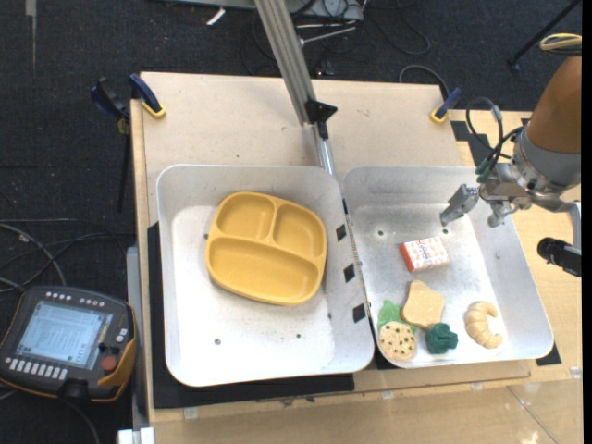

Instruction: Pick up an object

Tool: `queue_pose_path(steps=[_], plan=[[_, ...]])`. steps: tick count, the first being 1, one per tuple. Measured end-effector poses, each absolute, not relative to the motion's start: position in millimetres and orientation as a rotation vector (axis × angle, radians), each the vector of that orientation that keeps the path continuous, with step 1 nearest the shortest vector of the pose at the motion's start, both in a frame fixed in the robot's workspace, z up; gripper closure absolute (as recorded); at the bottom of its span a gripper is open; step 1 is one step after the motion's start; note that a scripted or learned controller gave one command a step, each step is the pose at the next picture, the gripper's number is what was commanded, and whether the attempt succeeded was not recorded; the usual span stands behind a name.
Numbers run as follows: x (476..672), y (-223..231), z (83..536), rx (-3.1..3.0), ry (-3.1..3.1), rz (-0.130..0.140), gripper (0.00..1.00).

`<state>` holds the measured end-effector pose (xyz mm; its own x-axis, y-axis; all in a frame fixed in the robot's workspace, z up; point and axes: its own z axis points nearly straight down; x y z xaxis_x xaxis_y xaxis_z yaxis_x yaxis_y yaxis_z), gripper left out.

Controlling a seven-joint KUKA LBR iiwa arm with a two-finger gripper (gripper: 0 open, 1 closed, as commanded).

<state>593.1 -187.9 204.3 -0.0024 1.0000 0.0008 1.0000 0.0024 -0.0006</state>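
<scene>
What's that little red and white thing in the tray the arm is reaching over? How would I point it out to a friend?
Look at the right white bin, the one under the arm's tool. Near its middle lies a small red and white box, alone on bare floor. The toy foods, a slice of bread, a croissant and a cookie, crowd the near edge; only the box has square corners and print.

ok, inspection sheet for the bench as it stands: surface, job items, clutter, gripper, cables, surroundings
Surface: bench bears a left bin and a right bin.
Job's things: right bin holds small box, toast, cookie, green piece, croissant.
Clutter: yellow divided plate in left bin.
Gripper: gripper open above right bin, holding nothing.
Cables: black loops on arm; more on floor.
Surroundings: teach pendant at left; clamps on bench corners.
</scene>
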Motion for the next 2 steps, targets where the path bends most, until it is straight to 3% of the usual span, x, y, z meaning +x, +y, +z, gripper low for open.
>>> queue_pose_path(steps=[1,2], plan=[[593.1,-187.9,204.3,-2.217,-2.224,0.001,0.00],[588.7,-183.2,159.7,-2.217,-2.219,0.005,0.00]])
